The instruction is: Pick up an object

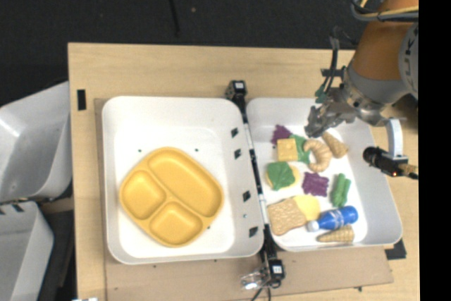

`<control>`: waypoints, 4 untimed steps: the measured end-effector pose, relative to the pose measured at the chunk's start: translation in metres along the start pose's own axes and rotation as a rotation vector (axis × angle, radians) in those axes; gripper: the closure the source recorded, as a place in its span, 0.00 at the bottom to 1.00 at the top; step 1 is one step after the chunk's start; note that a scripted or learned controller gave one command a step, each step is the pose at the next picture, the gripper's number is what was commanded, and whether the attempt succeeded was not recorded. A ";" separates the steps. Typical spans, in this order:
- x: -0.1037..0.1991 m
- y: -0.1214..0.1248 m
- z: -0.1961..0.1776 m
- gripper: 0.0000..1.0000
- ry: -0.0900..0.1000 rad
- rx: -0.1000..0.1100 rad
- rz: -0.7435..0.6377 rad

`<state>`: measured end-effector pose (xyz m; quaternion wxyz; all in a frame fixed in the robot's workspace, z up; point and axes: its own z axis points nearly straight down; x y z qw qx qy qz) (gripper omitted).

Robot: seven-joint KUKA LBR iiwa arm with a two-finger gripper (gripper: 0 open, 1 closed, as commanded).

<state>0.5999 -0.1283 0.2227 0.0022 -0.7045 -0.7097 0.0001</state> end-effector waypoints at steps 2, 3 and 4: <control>0.115 -0.067 -0.107 1.00 -0.001 -0.011 0.000; 0.166 -0.077 -0.088 1.00 -0.002 -0.003 0.001; 0.163 -0.076 -0.099 1.00 -0.004 -0.006 0.004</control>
